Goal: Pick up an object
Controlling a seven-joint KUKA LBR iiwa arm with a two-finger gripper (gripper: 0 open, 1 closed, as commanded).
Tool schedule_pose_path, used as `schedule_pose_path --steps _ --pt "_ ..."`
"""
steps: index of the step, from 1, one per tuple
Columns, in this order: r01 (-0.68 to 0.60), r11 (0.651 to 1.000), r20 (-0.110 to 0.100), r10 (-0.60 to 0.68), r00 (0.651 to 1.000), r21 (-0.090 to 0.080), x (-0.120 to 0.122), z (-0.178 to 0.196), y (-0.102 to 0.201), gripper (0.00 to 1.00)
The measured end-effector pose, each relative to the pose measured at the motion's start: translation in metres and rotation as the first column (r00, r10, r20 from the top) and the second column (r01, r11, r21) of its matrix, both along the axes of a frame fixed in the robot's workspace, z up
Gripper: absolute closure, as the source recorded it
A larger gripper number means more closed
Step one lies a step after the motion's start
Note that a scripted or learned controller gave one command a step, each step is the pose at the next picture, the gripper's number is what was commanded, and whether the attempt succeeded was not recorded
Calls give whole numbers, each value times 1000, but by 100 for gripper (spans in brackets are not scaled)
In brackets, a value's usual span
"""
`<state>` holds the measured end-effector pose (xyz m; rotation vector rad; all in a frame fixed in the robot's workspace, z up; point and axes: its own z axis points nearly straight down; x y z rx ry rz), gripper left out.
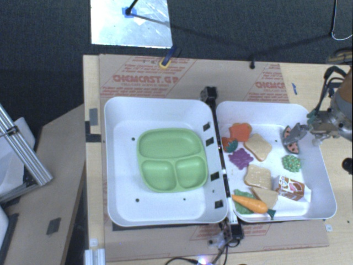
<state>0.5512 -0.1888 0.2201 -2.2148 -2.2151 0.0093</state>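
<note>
My gripper (293,135) hangs over the right bin (317,148) near its right wall, at the end of the arm that comes in from the right. Just under its tip shows a small brown and pink item (293,146); whether it is gripped or lies on the bin floor I cannot tell. Below it lies a green bumpy piece (291,162), and nearer the front a brown and white carton (290,187). Further left are bread slices (257,146) (257,175), purple grapes (240,158), an orange piece (240,130) and a carrot (249,203).
The left bin (118,148) holds a green divided plate (171,159). A black divider with clips (217,148) runs between the bins. A shiny sheet (131,15) lies beyond the bench. Metal rails (22,153) stand at the far left.
</note>
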Motion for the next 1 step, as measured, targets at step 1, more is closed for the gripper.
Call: schedule_pose_path --steps 1 --pt "-3 1000 12 3 1000 -3 3 7 0 0"
